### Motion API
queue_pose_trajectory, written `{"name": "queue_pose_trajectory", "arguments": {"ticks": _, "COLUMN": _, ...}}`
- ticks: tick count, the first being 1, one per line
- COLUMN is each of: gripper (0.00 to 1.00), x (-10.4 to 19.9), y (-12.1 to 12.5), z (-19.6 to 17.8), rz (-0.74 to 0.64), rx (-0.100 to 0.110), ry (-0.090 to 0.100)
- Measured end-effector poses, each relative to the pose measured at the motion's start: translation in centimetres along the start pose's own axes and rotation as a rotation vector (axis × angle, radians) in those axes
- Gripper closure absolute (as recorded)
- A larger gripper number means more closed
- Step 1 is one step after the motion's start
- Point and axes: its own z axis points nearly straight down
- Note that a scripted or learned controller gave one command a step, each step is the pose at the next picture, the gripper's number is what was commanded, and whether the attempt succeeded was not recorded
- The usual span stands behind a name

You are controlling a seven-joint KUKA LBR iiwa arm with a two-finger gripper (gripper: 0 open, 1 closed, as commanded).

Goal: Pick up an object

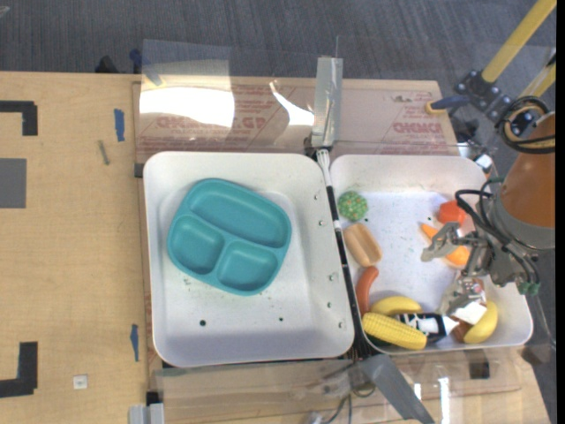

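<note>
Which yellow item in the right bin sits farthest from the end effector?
The corn cob, lying by the bin's near-left corner. The banana lies just beside the end effector.

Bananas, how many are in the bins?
2. One banana lies near the front of the right bin, just above the corn cob. The other banana is in the front right corner, below the gripper. More could hide under the arm.

Even bright light, glare on plastic sheet (190, 104)

Arm (528, 193) reaching down, gripper (453, 268) fingers spread
</note>
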Motion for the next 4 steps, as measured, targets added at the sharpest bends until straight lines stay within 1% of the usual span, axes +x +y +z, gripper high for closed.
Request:
{"name": "queue_pose_trajectory", "arguments": {"ticks": 1, "gripper": 0.00, "x": -7.0, "y": -0.1, "z": 9.7, "rz": 0.068, "rx": 0.001, "ry": -0.009}}
{"name": "queue_pose_trajectory", "arguments": {"ticks": 2, "gripper": 0.00, "x": -15.8, "y": -5.6, "z": 8.5, "rz": 0.052, "rx": 0.002, "ry": -0.005}}
{"name": "queue_pose_trajectory", "arguments": {"ticks": 3, "gripper": 0.00, "x": -10.7, "y": -3.6, "z": 10.2, "rz": 0.061, "rx": 0.001, "ry": -0.007}}
{"name": "queue_pose_trajectory", "arguments": {"ticks": 4, "gripper": 1.00, "x": -11.2, "y": -3.5, "z": 8.7, "rz": 0.059, "rx": 0.004, "ry": -0.023}}
